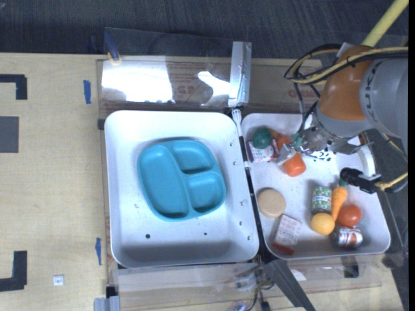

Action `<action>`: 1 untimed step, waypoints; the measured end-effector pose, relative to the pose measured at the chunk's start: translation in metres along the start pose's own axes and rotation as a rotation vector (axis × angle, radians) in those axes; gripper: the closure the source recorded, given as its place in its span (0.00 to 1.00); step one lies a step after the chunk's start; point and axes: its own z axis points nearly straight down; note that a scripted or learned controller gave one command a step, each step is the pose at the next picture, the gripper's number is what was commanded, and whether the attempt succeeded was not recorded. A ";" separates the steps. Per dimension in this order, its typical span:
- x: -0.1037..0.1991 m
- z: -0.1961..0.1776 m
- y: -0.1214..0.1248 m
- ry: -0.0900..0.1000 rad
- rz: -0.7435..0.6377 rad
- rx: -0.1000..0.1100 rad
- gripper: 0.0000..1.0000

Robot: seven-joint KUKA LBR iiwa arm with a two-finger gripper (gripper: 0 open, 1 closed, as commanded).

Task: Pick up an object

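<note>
Wooden bench [52,173], two white bins; gripper [310,141] upper right over right bin [382,232], finger state unclear; orange pepper [294,166] just below.

You have two white bins [123,135], one blue divided plate [181,179], two cans [321,198], one carrot [339,198], one lemon [322,223], one tomato [350,214], one cookie [272,202].

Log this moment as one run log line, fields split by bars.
arm: over right bin | pincer: above orange toy, grasp unclear | left bin: blue divided plate | pick: not confirmed
</note>
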 end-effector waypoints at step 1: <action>0.066 -0.089 0.005 0.005 -0.058 0.000 1.00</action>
